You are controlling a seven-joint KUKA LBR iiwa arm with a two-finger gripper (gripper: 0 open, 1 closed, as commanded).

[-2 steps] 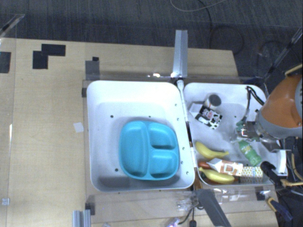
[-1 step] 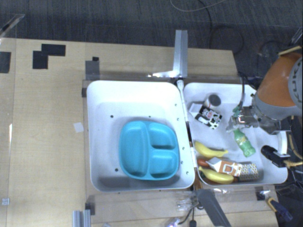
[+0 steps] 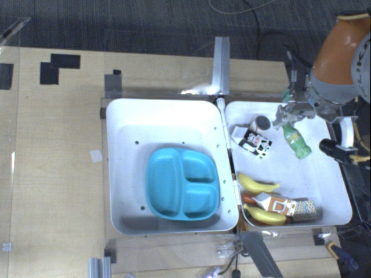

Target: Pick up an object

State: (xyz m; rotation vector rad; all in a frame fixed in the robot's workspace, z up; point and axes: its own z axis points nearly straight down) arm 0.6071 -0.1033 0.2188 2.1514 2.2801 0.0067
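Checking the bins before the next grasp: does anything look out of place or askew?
Nothing looks spilled or damaged. The blue divided plate lies flat in the left white bin. In the right white bin, the green plastic bottle lies on its side, and two yellow bananas sit by a boxed item.

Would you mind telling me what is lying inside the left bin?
The left bin holds a blue divided tray, lying flat near its front. Whatever sits beneath the tray is covered.
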